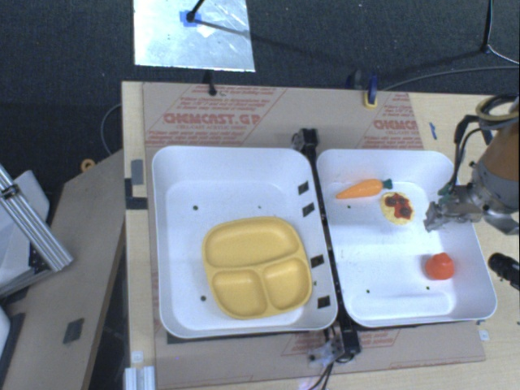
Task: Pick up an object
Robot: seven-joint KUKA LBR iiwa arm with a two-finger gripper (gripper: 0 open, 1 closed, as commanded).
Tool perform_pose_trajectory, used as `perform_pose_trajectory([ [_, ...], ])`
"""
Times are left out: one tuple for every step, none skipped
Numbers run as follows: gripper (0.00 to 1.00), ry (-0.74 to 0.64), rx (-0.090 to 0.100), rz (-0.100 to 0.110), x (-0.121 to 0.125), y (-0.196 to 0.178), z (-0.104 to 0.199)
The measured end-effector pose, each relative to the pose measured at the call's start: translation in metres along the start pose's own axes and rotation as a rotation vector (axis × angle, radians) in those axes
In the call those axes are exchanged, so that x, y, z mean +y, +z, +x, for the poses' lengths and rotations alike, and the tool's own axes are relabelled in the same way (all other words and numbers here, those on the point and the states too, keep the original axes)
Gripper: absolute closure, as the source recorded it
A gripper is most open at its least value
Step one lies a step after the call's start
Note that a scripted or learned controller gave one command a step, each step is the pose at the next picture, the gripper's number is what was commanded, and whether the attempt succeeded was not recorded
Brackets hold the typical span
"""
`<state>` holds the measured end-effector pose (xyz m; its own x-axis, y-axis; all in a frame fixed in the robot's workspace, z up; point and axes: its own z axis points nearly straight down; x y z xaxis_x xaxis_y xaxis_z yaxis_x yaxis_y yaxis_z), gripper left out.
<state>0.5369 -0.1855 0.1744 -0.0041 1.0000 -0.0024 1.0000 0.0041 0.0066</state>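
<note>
Fingers: I can't tell their state on my gripper [436,218]. I count one carrot [360,189], one tart [397,208], one tomato [439,266], one yellow tray [256,265].

You see 2 white bins [244,165], a yellow tray [257,265], an orange carrot [359,189] with green tip, and a red-orange ball [439,266].
</note>
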Motion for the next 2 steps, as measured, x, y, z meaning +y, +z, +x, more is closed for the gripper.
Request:
perform_pose_trajectory([
  [1.0, -0.001, 0.0, 0.002, 0.002, -0.038, 0.0],
  [1.0, -0.006, 0.004, 0.005, 0.007, -0.039, 0.051],
])
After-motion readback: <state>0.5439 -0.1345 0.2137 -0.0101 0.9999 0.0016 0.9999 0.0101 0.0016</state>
